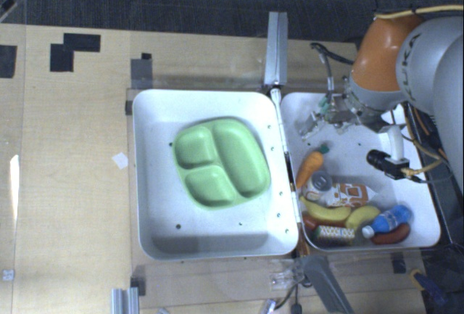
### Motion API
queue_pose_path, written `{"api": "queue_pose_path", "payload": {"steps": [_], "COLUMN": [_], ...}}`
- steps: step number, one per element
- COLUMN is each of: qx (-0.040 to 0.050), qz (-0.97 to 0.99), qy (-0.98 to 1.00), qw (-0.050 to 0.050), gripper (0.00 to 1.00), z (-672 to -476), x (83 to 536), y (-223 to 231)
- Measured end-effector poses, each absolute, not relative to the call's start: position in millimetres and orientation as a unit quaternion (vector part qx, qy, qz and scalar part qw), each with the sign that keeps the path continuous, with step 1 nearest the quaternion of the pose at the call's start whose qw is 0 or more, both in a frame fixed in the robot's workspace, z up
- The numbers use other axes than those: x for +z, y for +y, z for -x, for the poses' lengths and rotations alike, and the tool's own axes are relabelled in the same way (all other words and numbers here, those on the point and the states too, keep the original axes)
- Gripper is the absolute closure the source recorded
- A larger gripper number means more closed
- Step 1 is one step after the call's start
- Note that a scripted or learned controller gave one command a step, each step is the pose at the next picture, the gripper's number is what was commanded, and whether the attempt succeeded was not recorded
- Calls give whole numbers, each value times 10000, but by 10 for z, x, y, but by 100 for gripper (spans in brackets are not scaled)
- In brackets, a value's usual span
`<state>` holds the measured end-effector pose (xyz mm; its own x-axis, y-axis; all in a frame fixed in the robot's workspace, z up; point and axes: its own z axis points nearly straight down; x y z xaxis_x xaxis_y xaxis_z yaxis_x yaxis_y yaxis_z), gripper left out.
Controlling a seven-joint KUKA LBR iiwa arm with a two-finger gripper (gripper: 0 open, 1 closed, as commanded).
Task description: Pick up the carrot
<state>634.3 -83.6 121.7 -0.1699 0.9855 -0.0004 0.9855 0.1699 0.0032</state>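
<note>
Carrot: orange with a small green top; it lies in the right bin, close to the bin's left wall; it is tilted, with the green end toward the far side and the tip toward the near side; nothing grips it

Nearest neighbours: a small round container with a grey lid sits just beside the carrot's lower end; a white and orange packet lies next to that container, toward the middle of the bin

Right bin: shallow and white; its near end is crowded; a yellow banana lies below the packet; a second yellow fruit lies beside it; a dark patterned item lies against the near wall; a blue bottle and a reddish-brown sausage shape lie in the near right corner; the far half of the floor is mostly bare

Left bin: shallow and white, larger in the view; it holds one green plate with three compartments, set near the middle

Gripper: it hangs over the far part of the right bin; it is apart from the carrot, on the side of the green top

Claw state: cannot be told from this view

Arm: grey, with an orange band above the wrist; it reaches in from the right and bends down toward the bin's far end
</note>
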Motion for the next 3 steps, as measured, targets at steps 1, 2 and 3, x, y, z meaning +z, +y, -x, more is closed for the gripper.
{"api": "queue_pose_path", "payload": {"steps": [1, 2, 3], "qx": [35, 34, 23], "qz": [-6435, -6435, -6400], "qy": [7654, 7654, 7684], "qw": [42, 41, 35], "gripper": [100, 0, 0], "z": [-6366, -6365, -6405], "x": [1343, 1343, 2460], "y": [-829, -830, -745]}}
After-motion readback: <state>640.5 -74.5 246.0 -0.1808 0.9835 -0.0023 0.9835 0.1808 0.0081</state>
